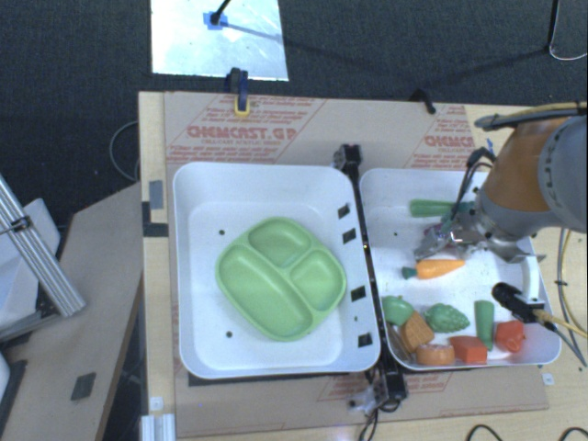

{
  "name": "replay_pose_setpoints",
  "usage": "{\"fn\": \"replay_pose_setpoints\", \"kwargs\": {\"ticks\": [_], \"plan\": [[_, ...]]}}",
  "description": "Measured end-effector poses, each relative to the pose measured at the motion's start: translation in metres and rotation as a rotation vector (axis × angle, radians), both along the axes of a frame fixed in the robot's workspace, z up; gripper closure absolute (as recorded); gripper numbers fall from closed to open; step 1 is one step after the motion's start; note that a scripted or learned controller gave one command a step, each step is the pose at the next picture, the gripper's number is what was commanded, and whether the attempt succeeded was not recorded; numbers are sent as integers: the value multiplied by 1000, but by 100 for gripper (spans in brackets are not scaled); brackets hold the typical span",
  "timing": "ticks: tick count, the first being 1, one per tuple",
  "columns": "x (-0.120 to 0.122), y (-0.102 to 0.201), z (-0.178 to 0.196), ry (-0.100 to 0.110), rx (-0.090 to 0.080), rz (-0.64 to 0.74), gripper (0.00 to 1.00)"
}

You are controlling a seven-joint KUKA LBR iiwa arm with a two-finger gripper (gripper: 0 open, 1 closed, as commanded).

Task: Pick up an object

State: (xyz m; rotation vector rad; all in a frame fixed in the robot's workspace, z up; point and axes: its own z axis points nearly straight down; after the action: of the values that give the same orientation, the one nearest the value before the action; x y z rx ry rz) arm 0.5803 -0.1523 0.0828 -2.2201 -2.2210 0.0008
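In the right white bin, the gripper hangs over an orange plastic carrot at its six o'clock, lying three-to-nine; the view seems too blurred to tell its grip.

We see a thick, rounded grey robot arm with a broad orange band wrapping its lower segment. Below the band sits a grey wrist section. A thin black cable loops along the arm toward the small metallic silver end effector.
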Motion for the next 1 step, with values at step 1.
{"fn": "replay_pose_setpoints", "kwargs": {"ticks": [1], "plan": [[1, -1, 13, -5, -1, 0, 100]]}}
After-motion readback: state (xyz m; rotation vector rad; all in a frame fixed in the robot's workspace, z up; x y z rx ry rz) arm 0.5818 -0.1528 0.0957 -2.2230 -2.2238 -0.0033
